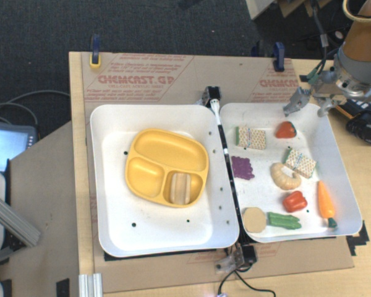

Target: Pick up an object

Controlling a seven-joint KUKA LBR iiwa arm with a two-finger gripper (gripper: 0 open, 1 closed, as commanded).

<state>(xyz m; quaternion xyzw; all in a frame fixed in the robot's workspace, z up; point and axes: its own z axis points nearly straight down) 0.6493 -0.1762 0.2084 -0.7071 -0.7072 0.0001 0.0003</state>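
Dark carpet surrounds a bench topped with printed cardboard, bearing two white bins. At centre left, one bin [111, 221] holds a yellow divided plate [164, 166]. At right, the other bin [340, 184] holds small toy foods: a red tomato [285, 130], a carrot [325, 201], a purple bunch of grapes [242, 167], a green pod [284, 221]. My gripper [309, 99] hangs at upper right, over that bin's far rim, fingers spread apart with nothing between them. The tomato lies nearest. I judge it light, hard plastic, smooth and likely to slip or roll, so I would pinch across its widest middle.
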